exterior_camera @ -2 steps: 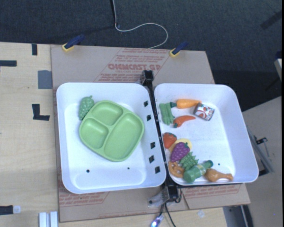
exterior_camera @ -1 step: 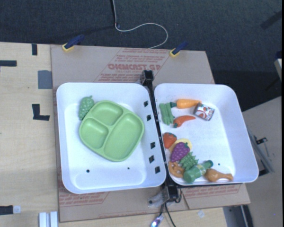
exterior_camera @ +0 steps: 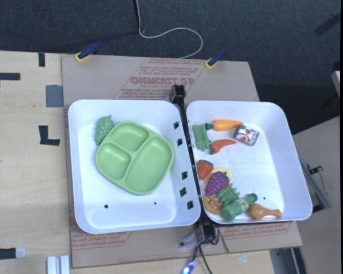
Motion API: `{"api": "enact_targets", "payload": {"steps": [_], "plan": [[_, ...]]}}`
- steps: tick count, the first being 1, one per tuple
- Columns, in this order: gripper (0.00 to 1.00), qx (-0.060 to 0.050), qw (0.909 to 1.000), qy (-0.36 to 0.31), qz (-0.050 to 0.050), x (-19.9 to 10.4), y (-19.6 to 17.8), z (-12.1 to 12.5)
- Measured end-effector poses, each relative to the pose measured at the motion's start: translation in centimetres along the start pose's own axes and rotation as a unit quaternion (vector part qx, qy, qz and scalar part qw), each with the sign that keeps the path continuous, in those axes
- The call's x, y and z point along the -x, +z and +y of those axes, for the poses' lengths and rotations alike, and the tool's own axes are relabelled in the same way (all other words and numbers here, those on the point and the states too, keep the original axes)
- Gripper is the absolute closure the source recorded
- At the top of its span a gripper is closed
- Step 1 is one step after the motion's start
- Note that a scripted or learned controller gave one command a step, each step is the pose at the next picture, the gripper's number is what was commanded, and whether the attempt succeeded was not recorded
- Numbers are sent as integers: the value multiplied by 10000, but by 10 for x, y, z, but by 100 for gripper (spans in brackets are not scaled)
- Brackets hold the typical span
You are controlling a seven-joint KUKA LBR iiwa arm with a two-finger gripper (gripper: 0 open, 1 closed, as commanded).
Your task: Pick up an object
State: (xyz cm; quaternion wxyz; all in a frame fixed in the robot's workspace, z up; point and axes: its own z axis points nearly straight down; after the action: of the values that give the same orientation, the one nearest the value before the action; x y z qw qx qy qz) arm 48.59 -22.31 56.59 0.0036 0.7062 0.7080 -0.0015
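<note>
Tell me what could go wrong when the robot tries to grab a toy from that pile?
The toys in the right bin are packed close: the purple grapes, green toy and orange piece touch or nearly touch, so a grab might catch two or knock one aside. Several lie against the bin's left wall, leaving little room. The small can might roll.

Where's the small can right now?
In the camera view, the small can lies in the right bin, toward its far side, just right of the carrot and the orange pepper.
</note>
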Motion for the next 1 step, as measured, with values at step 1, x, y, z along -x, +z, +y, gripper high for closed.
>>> {"api": "enact_targets", "payload": {"steps": [1], "plan": [[100, 4, 10000, -3, -9, 0, -10, 1]]}}
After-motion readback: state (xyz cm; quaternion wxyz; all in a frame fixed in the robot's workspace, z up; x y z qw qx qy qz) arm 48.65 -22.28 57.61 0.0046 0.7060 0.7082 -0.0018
